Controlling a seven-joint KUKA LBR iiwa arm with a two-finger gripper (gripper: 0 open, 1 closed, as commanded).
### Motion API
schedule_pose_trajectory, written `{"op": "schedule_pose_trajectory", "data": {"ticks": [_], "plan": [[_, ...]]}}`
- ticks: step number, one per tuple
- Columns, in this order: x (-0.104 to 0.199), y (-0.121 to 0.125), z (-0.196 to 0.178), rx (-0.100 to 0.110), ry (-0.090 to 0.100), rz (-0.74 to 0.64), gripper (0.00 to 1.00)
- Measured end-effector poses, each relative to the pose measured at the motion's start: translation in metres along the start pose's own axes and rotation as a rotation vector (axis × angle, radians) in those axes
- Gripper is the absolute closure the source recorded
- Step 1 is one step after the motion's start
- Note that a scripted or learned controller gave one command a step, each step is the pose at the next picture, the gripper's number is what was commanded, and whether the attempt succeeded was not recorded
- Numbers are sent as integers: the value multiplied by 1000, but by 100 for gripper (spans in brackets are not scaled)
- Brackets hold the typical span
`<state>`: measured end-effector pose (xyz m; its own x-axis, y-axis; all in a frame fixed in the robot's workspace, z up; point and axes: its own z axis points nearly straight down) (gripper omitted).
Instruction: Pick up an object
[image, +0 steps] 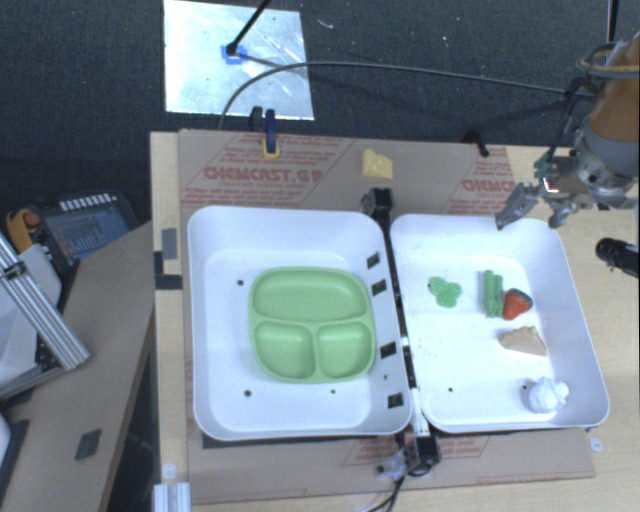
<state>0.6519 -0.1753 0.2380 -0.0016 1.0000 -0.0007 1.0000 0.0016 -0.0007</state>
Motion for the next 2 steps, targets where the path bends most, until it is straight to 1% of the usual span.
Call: {"op": "schedule_pose_trajectory", "data": {"ticks": [1, 2], "plan": [[-6, -8, 49, 1, 1, 1, 0], [-8, -6, 91, -1, 0, 0, 0]]}}
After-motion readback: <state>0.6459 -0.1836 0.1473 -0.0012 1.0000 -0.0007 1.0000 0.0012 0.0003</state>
